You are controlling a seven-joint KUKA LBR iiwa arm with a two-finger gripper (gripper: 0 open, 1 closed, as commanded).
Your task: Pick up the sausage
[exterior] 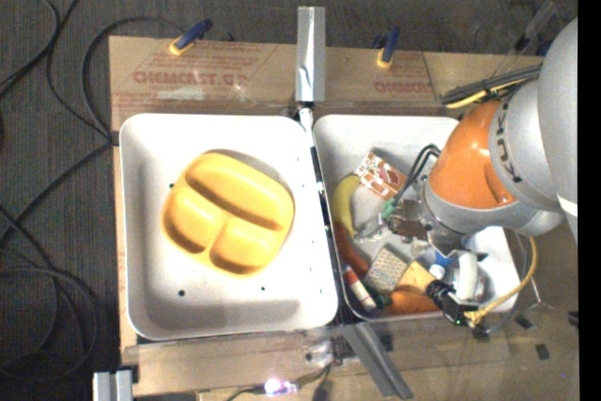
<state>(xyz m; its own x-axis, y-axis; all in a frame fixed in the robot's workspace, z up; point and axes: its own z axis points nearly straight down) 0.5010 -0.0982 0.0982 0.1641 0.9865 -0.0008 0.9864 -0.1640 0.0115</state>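
Note:
The sausage (349,253), reddish-brown and long, lies along the left wall of the right bin (329,166), partly under other items. My gripper (404,223) is low in that bin, just right of a yellow banana (345,202) and above a grey speckled block (385,268). It stands a short way right of the sausage and shows nothing in its hold. The grey arm with its orange band (474,166) hides the bin's right side.
The right bin also bears an orange-and-white box (380,174), an orange carrot-like piece (410,300), a yellow block (414,275), a marker-like stick (362,288) and blue and white items (462,275). A yellow divided plate (228,211) sits in the left bin (141,296).

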